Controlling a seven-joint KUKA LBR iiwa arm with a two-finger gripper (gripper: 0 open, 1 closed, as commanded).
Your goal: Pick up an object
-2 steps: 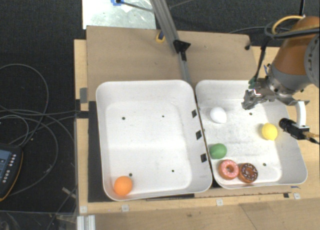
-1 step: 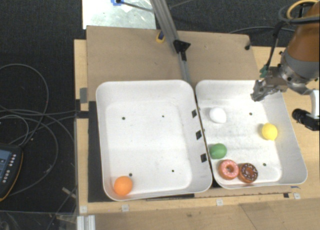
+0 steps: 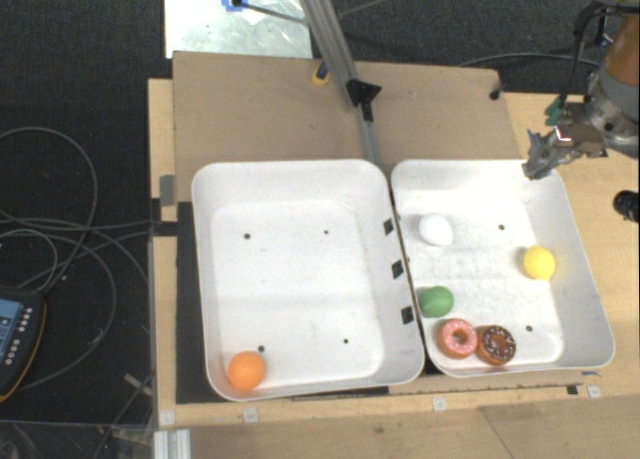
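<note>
The orange ball point(image 3: 246, 370) sits nearest the lens, in the near left corner of the left bin point(image 3: 290, 277), which lies on the desk point(image 3: 440, 97) touching the right bin point(image 3: 575, 247). Taking that right bin as my landmark: inside it lie a pink donut point(image 3: 458, 338) and a brown donut point(image 3: 496, 345) touching along its near wall, a green ball point(image 3: 436, 300) just behind them, a white ball point(image 3: 436, 230) and a yellow ball point(image 3: 539, 263). My pincer point(image 3: 541, 163) hangs over its far right corner, holding nothing; whether it is released or clenched I cannot tell.
</note>
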